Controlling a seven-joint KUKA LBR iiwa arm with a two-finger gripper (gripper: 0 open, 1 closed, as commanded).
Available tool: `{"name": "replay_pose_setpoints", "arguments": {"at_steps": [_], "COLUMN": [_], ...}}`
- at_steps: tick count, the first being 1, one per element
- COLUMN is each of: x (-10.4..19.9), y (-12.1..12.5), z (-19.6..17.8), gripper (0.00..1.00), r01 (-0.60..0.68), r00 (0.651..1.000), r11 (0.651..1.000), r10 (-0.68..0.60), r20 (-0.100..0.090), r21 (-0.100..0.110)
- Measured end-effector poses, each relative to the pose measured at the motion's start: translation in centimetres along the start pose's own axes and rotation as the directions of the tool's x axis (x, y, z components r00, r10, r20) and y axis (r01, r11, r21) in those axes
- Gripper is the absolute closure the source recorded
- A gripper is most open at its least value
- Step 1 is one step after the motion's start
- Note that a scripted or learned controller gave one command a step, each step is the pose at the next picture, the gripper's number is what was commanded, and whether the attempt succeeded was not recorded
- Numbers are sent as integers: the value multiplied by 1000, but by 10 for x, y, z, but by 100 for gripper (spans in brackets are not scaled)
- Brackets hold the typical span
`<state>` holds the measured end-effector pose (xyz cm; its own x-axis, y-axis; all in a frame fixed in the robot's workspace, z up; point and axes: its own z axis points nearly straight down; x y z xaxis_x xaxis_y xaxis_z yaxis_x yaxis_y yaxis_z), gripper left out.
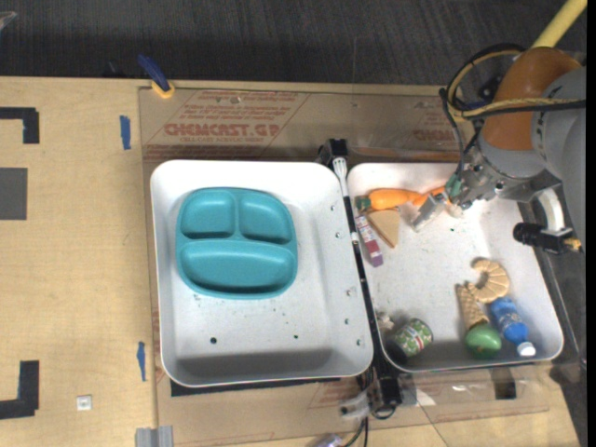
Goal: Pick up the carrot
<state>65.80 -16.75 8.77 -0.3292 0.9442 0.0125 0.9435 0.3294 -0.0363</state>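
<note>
We see the carrot (399, 197) at the right bin's (540, 343) twelve o'clock edge, long axis three-to-nine. Our gripper (438, 205) sits at its three o'clock end, seemingly touching; whether its jaws are apart, we cannot tell.

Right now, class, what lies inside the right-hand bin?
In the right bin: a carrot, a cheese wedge, a can, a cone, a blue bottle. The claw covers the carrot's far end.
</note>
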Motion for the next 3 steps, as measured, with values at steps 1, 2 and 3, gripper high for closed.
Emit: {"name": "replay_pose_setpoints", "arguments": {"at_steps": [1, 2, 3], "x": [14, 27, 27], "y": [9, 16, 18], "z": [0, 0, -13], "gripper": [0, 0, 100], "r01": [-312, -623, -622], "r00": [950, 782, 783], "r11": [950, 781, 782], "r10": [312, 624, 622], "r20": [3, -4, -4], "r21": [-16, -28, -35]}}
